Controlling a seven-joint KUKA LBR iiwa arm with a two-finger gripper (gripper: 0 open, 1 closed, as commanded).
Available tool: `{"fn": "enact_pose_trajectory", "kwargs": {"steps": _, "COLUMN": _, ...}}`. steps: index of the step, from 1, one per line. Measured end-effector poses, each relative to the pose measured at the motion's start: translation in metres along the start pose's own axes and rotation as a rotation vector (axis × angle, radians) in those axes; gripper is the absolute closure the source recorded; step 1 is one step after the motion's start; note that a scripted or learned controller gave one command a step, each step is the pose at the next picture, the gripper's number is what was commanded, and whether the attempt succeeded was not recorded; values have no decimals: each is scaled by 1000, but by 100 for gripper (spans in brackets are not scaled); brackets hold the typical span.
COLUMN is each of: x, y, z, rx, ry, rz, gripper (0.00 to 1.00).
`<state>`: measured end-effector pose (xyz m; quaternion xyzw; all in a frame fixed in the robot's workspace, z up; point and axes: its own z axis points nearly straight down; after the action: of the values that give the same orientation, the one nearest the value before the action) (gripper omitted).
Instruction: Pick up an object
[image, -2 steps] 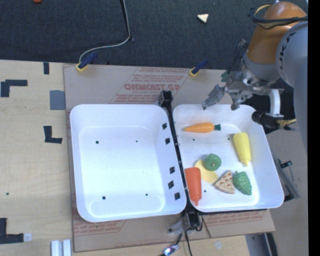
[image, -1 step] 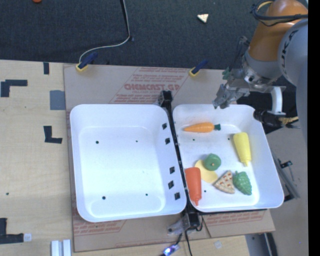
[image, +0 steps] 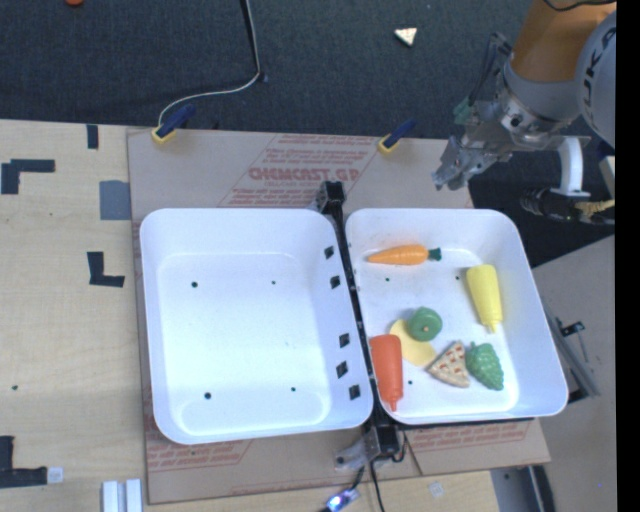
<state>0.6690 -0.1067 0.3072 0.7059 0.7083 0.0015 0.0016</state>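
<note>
The right bin holds several toy foods: an orange carrot near its back, a yellow corn cob at the right, a green round fruit on a yellow piece, an orange-red bottle along the left wall, a pizza slice and a green broccoli at the front. My gripper hangs above the bench just behind the right bin's back rim, apart from every item. Nothing shows between its tips.
The left bin stands beside the right one, joined by a black divider clip strip. Both rest on a cardboard sheet held by blue and yellow clamps. A cable runs over the dark floor behind.
</note>
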Motion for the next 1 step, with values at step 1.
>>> {"fn": "enact_pose_trajectory", "kwargs": {"steps": 1, "x": 64, "y": -20, "z": 57, "rx": 12, "ry": 2, "rz": -3, "gripper": 100}}
